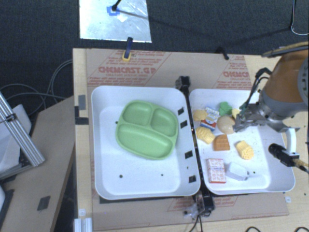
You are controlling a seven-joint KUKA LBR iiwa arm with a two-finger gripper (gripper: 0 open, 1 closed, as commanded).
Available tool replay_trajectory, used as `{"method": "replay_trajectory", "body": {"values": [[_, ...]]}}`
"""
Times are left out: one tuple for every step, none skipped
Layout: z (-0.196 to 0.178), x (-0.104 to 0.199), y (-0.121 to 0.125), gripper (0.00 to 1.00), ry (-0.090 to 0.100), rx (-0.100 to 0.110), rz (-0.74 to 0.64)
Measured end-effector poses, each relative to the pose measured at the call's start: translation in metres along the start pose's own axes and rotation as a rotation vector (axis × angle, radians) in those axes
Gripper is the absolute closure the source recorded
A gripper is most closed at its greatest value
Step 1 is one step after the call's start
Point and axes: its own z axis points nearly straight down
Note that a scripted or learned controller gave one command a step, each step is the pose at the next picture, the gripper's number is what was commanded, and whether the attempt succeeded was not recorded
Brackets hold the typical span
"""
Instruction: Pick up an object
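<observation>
The robot's hand point(240, 123) is reaching down into the right bin point(277, 178) from the right side. It is hanging low over the toys. I cannot tell how the hand is set, because it is dark and small from here.

Just to the left of the hand, a round tan egg-like toy point(225, 124) is lying, almost touching it. A green toy point(225, 108) is sitting a bit above and left of the hand. Farther left, a yellow toy point(199, 115) and a small packet point(212, 113) are lying. Below and left of the hand, an orange block point(221, 142) is resting. Right below the hand, a bumpy yellow toy point(245, 150) is lying. Lower down, a red and white box point(216, 170) is lying flat, with a pale white piece point(237, 170) beside it.

Far to the left of the hand, the left bin point(108, 178) is holding a green tray point(147, 129) with three parts. Both bins are sitting on the surface point(140, 69).
</observation>
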Motion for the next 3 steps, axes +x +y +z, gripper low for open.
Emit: {"method": "replay_trajectory", "body": {"values": [[-0.054, 0.000, 0.002, 1.00, 0.000, 0.000, 0.000], [-0.065, 0.048, -0.001, 1.00, 0.003, 0.004, -0.004], [-0.060, 0.091, -0.007, 1.00, 0.003, 0.006, -0.003]]}}
